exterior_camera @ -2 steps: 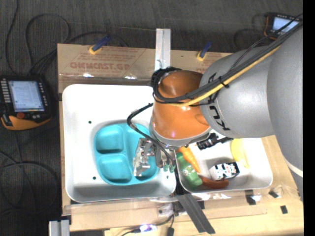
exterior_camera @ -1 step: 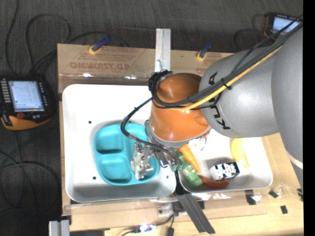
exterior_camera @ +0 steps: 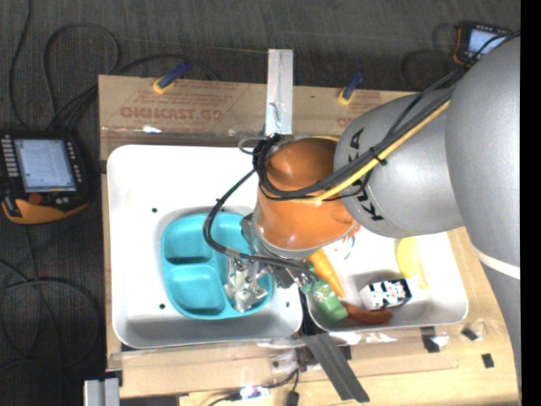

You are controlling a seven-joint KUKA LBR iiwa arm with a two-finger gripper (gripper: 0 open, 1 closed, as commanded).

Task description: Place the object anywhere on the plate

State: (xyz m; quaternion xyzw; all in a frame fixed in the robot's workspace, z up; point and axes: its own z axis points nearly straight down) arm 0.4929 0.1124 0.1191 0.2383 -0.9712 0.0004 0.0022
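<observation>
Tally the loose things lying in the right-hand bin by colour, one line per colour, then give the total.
Orange: 1, the carrot
Green: 1, the green item at the carrot's lower end
Yellow: 1, the banana-like piece
Black and white: 1, the small block
Dark red-brown: 1, the curved piece
Total: 5 that can be seen; the arm covers part of the right bin.

The grey arm [exterior_camera: 423,167] carries the maker's name KUKA in black capitals on its rounded casing, running at a slant just right of the orange band [exterior_camera: 296,193]; only part of the lettering is plainly legible. The brown cardboard sheet [exterior_camera: 186,112] behind the white bins bears a line of faded red print, seemingly mirrored or upside down, too faint to read with certainty. The handheld pendant [exterior_camera: 40,172] on the floor at left has a lit screen, its contents too small to read.
</observation>
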